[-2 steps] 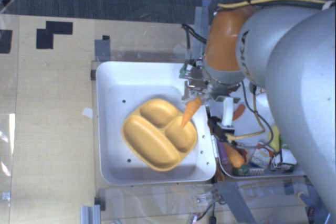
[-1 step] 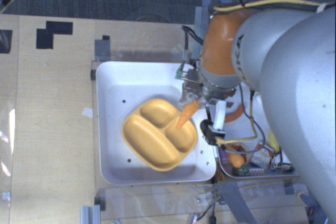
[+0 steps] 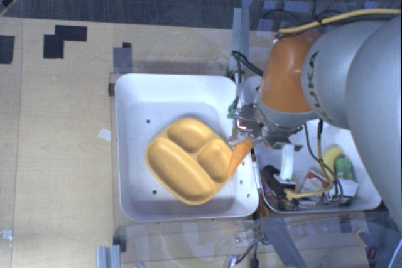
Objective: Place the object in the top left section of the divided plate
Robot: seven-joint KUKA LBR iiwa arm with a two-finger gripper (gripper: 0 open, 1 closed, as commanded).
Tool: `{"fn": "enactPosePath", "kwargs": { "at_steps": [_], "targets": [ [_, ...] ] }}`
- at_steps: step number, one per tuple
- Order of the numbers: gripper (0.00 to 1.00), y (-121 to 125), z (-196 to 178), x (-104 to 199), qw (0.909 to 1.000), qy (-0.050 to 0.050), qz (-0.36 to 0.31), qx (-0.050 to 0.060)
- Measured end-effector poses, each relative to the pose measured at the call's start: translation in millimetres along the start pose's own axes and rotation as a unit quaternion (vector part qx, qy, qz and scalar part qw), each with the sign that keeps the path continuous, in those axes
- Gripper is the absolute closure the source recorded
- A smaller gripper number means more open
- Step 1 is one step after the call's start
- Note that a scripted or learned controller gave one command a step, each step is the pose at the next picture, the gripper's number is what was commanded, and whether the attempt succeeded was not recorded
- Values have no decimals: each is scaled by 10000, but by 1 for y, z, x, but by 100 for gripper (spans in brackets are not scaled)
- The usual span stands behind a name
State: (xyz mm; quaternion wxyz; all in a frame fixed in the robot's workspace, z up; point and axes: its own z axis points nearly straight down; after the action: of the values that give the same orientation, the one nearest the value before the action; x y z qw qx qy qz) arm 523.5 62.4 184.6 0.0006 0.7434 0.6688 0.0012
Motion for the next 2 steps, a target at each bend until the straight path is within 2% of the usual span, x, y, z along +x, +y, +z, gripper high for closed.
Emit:
{"fn": "enactPosePath", "kwargs": {
  "at_steps": [1,2],
  "targets": [
    [100,35,0,29,9992,2,-410,-2],
    [100,39,-5,46,9999,1,-116,-6]
  ]
}}
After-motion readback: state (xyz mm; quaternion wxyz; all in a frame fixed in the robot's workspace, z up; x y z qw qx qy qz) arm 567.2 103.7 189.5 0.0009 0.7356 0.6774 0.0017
